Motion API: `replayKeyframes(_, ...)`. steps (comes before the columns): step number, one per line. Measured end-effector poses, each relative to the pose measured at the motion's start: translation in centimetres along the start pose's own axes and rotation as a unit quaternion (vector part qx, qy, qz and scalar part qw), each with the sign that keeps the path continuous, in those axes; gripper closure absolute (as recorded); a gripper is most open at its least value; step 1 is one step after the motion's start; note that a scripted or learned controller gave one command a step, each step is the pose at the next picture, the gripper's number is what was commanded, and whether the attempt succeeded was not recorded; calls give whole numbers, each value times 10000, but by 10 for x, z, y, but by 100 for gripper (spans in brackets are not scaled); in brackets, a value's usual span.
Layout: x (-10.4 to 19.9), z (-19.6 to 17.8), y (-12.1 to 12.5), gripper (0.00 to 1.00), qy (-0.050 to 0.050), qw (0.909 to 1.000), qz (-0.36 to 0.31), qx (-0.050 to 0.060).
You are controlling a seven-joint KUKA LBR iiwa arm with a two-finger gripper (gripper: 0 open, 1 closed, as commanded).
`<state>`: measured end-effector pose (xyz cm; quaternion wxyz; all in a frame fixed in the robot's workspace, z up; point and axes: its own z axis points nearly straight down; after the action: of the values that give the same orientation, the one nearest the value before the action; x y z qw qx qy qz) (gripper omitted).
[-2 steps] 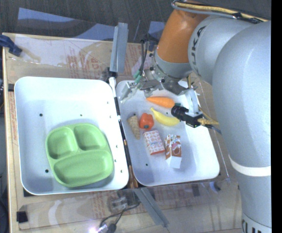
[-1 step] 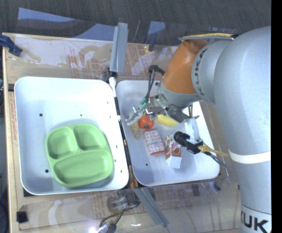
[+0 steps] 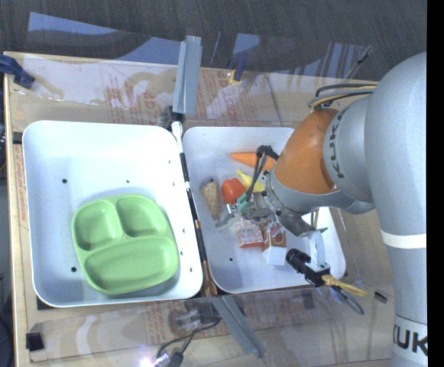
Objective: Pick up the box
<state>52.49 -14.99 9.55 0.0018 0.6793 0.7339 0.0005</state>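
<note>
Box (image 3: 251, 234), orange-red, print unreadable.

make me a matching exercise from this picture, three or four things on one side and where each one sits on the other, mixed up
Things:
1. green divided plate
2. orange carrot
3. box
4. hand

Places:
A. far end of the right bin
B. lowered among the items in the right bin
C. left bin, near end
D. middle of the right bin, beside the arm's wrist

Pairs: 1-C, 2-A, 3-D, 4-B
</note>
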Motion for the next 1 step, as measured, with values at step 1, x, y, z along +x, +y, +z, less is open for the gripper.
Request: replayKeyframes(1,-2,-11,1,100,-23,10000,-21,-9)
